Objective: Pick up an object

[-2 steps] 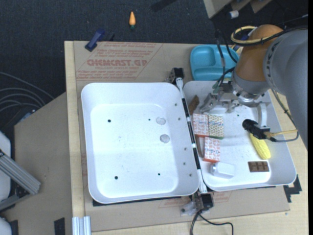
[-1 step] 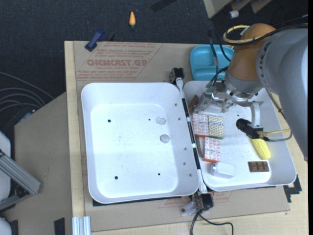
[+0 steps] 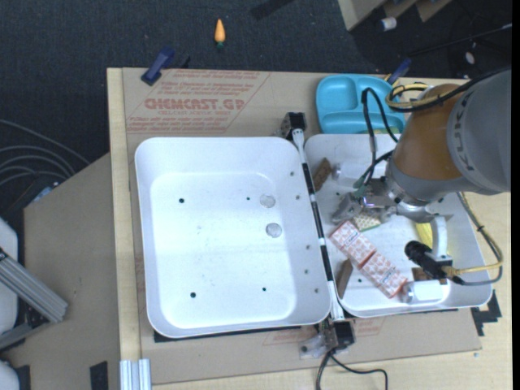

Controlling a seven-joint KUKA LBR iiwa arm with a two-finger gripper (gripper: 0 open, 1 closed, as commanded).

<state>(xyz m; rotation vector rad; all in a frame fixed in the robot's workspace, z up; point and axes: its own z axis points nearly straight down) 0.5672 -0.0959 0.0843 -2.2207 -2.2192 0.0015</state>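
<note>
Though I cannot tell my pincer's (image 3: 363,204) state, the checkered packet (image 3: 370,257) below it looks light, stiff; I'd pinch its long edges.

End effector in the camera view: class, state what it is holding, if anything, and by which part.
It cannot be told. The end effector sits low in the right bin among cluttered items, just above the red-and-white box, and the clutter hides any hold.

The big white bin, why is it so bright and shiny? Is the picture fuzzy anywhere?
Camera view: overhead light glares off the left bin, washing out its floor; the arm looks soft and blurry; the dark floor above stays dim.
</note>
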